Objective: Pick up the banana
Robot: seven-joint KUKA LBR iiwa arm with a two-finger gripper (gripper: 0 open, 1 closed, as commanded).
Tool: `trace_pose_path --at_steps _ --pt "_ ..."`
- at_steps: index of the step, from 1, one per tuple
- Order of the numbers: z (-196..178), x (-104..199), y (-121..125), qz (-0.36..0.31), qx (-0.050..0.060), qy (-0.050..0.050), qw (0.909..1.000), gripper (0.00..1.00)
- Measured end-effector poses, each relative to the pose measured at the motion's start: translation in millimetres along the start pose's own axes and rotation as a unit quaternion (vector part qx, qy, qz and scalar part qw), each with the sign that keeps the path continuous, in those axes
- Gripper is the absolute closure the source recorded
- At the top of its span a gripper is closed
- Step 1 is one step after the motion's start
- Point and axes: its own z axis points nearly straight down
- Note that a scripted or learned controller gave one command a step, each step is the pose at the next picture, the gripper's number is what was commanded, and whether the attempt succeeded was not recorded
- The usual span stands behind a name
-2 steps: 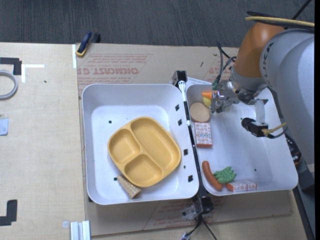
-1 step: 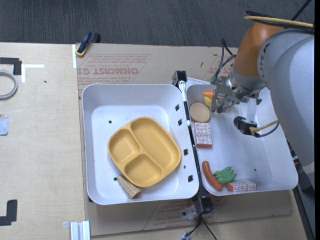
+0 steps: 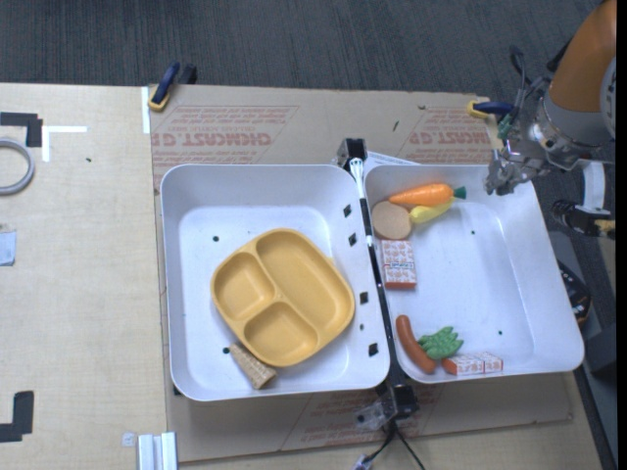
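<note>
Banana (image 3: 429, 212): lies in right bin (image 3: 509, 302), touching carrot (image 3: 421, 195) and beside a tan disc (image 3: 392, 221); gripper (image 3: 505, 176) above the bin's far right rim, grasping nothing, opening indiscernible; step judged approach, next calling for travel leftward and descent.

My arm (image 3: 588, 62) wears a rounded orange band above a grey wrist, with black cables looping off toward ten o'clock.
</note>
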Motion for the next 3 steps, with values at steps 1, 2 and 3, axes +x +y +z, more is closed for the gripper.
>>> trace_pose_path --at_steps 1,2,3 --pt "87.7 70.8 -10.3 -0.080 0.005 0.001 0.9968 1.00" --pt "86.7 94.9 -12.1 -0.083 0.003 0.001 0.9965 1.00" --pt "89.3 95.0 -15.9 -0.083 0.012 0.003 0.9965 0.00"
